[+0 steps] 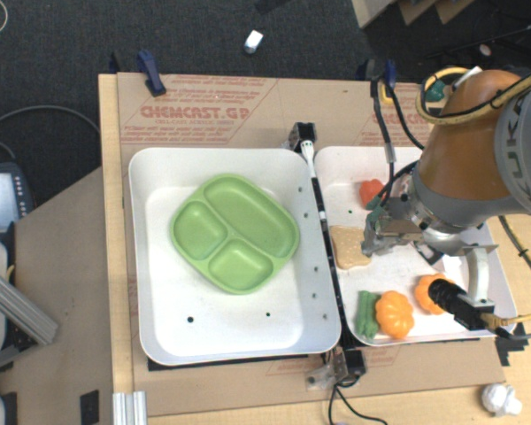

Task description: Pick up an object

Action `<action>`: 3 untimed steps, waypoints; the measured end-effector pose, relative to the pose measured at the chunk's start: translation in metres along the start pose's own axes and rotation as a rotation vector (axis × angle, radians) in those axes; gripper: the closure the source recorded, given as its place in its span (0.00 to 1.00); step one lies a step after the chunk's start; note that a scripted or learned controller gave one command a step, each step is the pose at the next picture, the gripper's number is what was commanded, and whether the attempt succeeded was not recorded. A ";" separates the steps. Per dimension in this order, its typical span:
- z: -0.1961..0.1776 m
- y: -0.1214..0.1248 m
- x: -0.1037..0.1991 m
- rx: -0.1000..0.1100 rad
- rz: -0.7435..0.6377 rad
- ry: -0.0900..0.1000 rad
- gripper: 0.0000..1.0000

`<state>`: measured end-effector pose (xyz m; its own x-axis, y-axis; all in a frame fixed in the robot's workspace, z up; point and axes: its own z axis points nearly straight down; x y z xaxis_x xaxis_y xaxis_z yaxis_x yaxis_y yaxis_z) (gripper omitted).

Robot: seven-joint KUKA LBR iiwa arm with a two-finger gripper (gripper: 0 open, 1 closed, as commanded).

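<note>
Where dark carpet surrounds, cardboard-topped bench, white bins

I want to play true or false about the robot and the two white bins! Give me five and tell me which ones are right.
1. A green plate lies in the left bin. True.
2. The plate has three compartments. True.
3. The orange pumpkin sits on the plate. False: it is in the right bin, near the front edge.
4. The tool hangs over the left bin. False: it is over the right bin, beside the tan slice.
5. A red thing lies in the right bin, farther back than the slice. True.
</note>
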<state>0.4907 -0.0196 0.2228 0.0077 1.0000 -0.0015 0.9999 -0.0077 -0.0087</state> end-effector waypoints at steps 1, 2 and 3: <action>-0.025 -0.012 0.049 -0.011 -0.012 0.003 1.00; -0.157 -0.012 0.079 -0.026 -0.014 0.005 1.00; -0.245 -0.013 0.046 -0.022 -0.006 0.002 1.00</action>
<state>0.4802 0.0271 0.4683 0.0016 1.0000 0.0008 0.9999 -0.0016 0.0134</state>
